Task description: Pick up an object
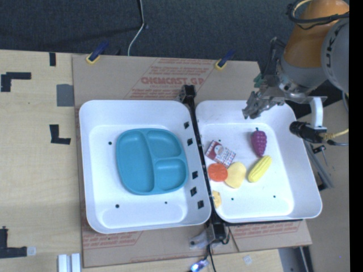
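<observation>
As the arm (317,33) angles in, claw (252,111) above right bin (295,200)

Wooden bench (34,169), dark backdrop (68,10) behind

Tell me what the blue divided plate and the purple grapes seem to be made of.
Blue divided plate: probably moulded plastic, matte, with one even colour and soft rounded compartment ridges. Purple grapes: likely plastic or rubber toy food, slightly glossy, with a uniform colour; too small to tell which.

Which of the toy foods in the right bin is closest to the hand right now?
The purple grapes, just below the hand near the bin's far side. The yellow corn, the orange piece and the red packet all lie farther away.
</observation>
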Available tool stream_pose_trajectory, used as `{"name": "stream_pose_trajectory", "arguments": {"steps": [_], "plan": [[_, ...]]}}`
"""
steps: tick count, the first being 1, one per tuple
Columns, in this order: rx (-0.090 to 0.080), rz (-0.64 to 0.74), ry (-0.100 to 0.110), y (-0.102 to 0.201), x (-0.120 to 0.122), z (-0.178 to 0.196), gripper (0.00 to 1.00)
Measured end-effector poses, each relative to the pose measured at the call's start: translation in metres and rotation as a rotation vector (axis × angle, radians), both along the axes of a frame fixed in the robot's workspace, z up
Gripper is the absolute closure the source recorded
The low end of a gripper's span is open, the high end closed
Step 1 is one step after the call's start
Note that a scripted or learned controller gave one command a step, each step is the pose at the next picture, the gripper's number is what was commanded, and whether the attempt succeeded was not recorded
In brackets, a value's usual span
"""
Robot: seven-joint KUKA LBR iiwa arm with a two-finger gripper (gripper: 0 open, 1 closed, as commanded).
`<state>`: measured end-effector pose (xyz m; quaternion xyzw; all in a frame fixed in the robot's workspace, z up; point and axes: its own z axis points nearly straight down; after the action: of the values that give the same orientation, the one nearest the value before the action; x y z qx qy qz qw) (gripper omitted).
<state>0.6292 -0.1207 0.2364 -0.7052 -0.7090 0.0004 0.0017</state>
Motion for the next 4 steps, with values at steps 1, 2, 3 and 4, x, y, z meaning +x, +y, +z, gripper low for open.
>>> {"name": "stream_pose_trajectory", "arguments": {"steps": [1,2,3,4], "plan": [[0.0,0.001,0.001,0.055,-0.017,-0.012,1.0],[0.0,-0.001,0.0,0.095,-0.037,-0.009,1.0],[0.001,0.002,-0.001,0.147,-0.057,0.0,1.0],[0.0,0.001,0.002,0.198,-0.082,-0.014,1.0]]}}
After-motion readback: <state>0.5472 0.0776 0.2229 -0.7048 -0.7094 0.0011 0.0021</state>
